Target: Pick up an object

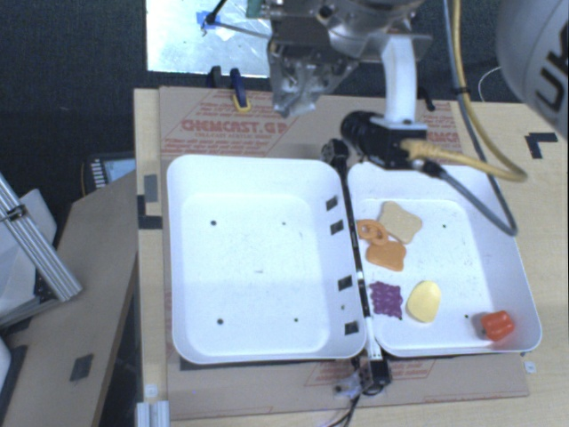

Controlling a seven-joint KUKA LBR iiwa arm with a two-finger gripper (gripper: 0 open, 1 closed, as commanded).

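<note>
The right bin (498, 238) holds several small toy foods. A tan bread slice (403, 221) lies near its back left, with an orange pretzel shape (372, 231) beside it and an orange chunk (387, 256) just in front. A purple grape cluster (386, 299) and a yellow piece (424, 301) lie closer to the front. A red-orange piece (496, 325) rests in the front right corner. My gripper (293, 100) hangs high over the cardboard behind the two bins, well apart from every object, with nothing seen in it.
The left bin (182, 238) sits beside the right one, joined along a black-clipped seam (351, 256). Cardboard (222, 127) lines the bench behind the bins, with a blue and yellow clamp (238, 92) on it. An aluminium frame (31, 238) stands at far left.
</note>
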